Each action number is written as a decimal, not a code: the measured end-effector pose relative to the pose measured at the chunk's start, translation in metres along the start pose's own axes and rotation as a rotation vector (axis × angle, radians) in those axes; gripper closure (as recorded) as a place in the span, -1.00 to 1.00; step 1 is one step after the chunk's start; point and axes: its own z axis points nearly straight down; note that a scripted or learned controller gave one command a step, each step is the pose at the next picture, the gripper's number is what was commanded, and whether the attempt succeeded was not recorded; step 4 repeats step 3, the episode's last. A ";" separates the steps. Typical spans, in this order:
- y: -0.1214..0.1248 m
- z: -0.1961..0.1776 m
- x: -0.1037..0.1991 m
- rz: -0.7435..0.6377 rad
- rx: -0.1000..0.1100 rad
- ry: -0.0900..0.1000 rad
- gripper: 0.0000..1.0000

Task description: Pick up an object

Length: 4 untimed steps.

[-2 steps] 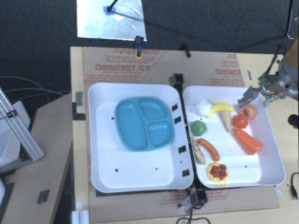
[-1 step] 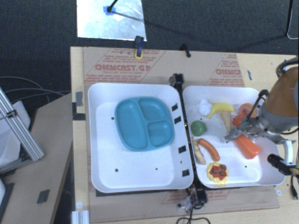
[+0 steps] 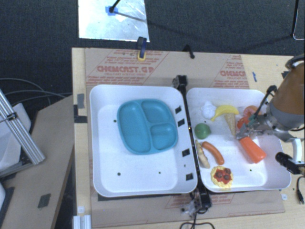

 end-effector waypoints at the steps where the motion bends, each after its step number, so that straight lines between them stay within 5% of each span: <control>1: -0.012 -0.089 0.061 -0.007 -0.002 0.002 1.00; 2: 0.003 -0.139 0.140 -0.011 -0.002 0.003 1.00; 3: -0.019 -0.187 0.201 -0.009 -0.001 0.004 1.00; 4: -0.019 -0.187 0.201 -0.009 -0.001 0.004 1.00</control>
